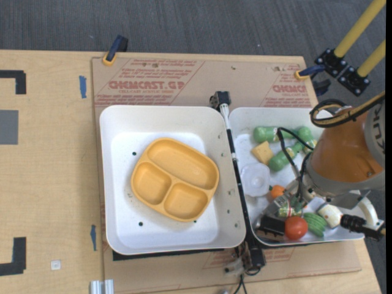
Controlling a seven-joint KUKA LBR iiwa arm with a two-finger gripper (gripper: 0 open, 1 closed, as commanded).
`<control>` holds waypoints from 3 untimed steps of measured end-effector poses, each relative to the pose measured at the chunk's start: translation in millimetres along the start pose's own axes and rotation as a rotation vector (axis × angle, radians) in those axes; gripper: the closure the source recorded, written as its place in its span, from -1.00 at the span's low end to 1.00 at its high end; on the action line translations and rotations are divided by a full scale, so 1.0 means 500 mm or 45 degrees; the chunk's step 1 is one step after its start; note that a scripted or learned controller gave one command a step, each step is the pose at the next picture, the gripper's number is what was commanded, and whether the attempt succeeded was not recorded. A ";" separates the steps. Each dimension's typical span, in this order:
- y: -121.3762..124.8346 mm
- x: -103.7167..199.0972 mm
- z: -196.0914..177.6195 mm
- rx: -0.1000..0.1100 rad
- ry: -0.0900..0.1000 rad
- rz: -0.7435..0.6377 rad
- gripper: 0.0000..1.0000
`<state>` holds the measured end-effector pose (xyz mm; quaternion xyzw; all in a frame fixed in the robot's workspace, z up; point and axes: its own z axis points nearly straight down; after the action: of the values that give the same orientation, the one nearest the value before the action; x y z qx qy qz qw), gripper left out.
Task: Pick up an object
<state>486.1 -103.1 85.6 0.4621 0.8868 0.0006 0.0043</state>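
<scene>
Objects for picking lie all in the right bin, under and around the arm. Near its front wall a red tomato-like ball touches a green ridged piece, and a dark flat item lies just beside the ball on its left. Behind them is a small orange piece, then a round white lid-like disc. Further back are a yellow wedge and several green toy pieces, one touching the wedge. A white and dark cylinder lies at the right of the green ridged piece.

The tool is low in this bin, between the orange piece and the tomato-like ball, but the wrist with the orange band covers it mostly, so I cannot tell if it is open, closed or gripping something.

In the left bin a yellow tray with three compartments lies flat in the middle, a little turned. Both bins stand on a brown cardboard sheet on the wooden counter
</scene>
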 end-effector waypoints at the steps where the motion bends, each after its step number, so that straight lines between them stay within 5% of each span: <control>1: -0.003 0.010 0.000 -0.001 0.003 0.413 -1.00; 2: -0.002 0.005 -0.018 -0.003 -0.004 0.416 1.00; 3: -0.002 -0.026 -0.001 0.002 0.001 -0.259 1.00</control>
<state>492.7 -114.5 86.1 0.3699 0.9291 -0.0003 0.0035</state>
